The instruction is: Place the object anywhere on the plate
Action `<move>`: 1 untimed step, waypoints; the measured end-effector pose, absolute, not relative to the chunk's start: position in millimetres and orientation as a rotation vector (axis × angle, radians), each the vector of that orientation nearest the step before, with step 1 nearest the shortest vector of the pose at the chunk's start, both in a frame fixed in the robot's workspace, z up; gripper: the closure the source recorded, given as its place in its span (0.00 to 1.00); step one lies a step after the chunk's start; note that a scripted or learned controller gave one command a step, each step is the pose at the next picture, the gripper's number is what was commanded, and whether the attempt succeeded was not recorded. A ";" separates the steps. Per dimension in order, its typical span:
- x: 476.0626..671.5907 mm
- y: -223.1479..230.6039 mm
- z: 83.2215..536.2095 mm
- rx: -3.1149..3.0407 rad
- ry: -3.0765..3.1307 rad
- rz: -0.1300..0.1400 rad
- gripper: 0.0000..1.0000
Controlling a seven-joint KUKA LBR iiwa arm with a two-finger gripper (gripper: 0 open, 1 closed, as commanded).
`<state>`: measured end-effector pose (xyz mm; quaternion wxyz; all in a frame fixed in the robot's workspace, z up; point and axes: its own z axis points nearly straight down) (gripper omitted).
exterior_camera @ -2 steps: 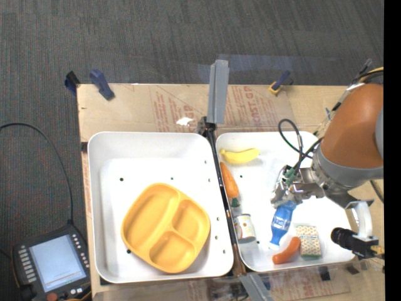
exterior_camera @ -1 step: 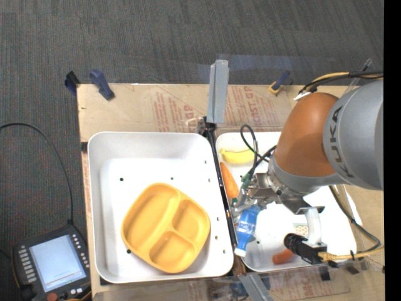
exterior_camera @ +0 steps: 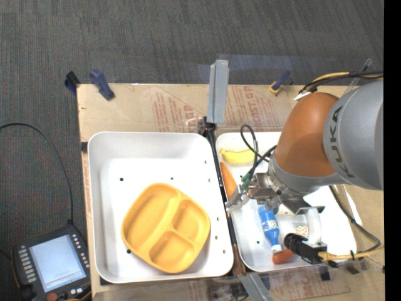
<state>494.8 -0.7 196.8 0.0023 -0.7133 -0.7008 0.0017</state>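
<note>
- A red item (exterior_camera: 283, 256) is seen at the near edge of the right bin (exterior_camera: 341, 234); too little of it is shown for it to be named.
- A blue bottle (exterior_camera: 269, 224) is noted just beyond it, lying on its side on the bin floor, below the arm's wrist. It is judged light, stiff and smooth-walled, so liable to roll or slip; a hold across the middle of the body, square to its length, is advised.
- The gripper (exterior_camera: 254, 190) is found low over the right bin, close to the bin's left wall. Whether it is spread or closed cannot be told, and nothing is seen held in it.
- An orange carrot-like piece (exterior_camera: 228, 179) is recorded along the left wall of the right bin, just beside the gripper. It is judged light, stiff and tapered; the thicker part offers the surer hold.
- A yellow banana-like piece (exterior_camera: 236, 156) lies at the far end of the same bin. It is judged light and curved.
- Which of these is the object intended cannot be determined.
- The yellow divided plate (exterior_camera: 165, 227) lies in the left bin (exterior_camera: 100, 168), bare, well apart from all items.
</note>
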 end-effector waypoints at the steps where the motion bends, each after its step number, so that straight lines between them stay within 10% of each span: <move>1: 513.1 85.1 239.4 -1.868 -2.523 0.004 0.00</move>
